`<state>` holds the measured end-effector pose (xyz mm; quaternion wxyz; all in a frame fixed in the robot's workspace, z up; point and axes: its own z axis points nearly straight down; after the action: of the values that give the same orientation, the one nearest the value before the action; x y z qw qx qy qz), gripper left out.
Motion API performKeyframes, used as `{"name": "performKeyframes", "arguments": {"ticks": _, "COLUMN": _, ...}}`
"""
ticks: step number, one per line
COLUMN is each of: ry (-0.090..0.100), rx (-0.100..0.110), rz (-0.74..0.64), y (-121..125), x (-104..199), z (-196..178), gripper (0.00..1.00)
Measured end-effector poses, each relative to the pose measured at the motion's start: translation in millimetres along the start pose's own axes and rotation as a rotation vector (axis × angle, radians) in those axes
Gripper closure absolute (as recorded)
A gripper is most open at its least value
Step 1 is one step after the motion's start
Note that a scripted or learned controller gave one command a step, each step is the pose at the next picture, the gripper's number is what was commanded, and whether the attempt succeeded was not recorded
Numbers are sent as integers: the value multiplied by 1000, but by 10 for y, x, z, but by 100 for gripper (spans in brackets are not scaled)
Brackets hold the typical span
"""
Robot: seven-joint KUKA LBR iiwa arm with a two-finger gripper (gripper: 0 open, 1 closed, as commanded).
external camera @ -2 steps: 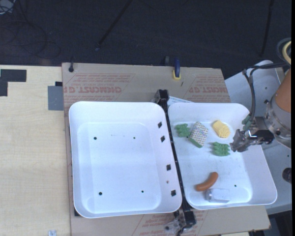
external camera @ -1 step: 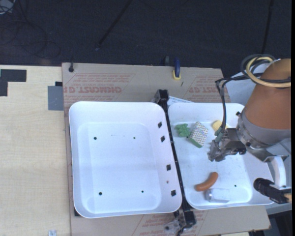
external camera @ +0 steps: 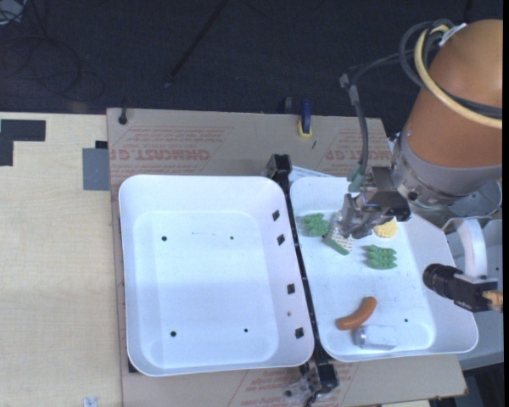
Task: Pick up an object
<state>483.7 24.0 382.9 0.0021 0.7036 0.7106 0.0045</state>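
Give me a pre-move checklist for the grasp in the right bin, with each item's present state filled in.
1. Gripper is down inside the right bin, over the toys: ok.
2. An object sits at the gripper: ok, a green strip-shaped piece lies just below its tip.
3. That piece is between the jaws: cannot tell, the wrist hides the contact.
4. Neighbours stand apart from the target: not ok, a green leafy toy lies close on its left and a yellow piece on its right.
5. Orange sausage and grey object lie away from the gripper: ok.
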Motion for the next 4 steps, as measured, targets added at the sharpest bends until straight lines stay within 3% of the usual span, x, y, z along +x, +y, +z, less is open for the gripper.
{"name": "performKeyframes", "arguments": {"ticks": 1, "ry": -3, "rx": 7, "rz": 5, "y": 211, "x": 403, "z": -420, "gripper": 100}}
{"name": "performKeyframes", "arguments": {"ticks": 2, "ry": -4, "rx": 3, "rz": 6, "y": 811, "x": 509, "z": -1092, "gripper": 100}}
{"name": "performKeyframes", "arguments": {"ticks": 3, "ry": -4, "rx": 8, "rz": 5, "y": 896, "x": 576, "z": -1562, "gripper": 100}}
{"name": "performKeyframes", "arguments": {"ticks": 4, "ry": -3, "rx": 14, "rz": 4, "y": 329, "x": 918, "z": -1544, "gripper": 100}}
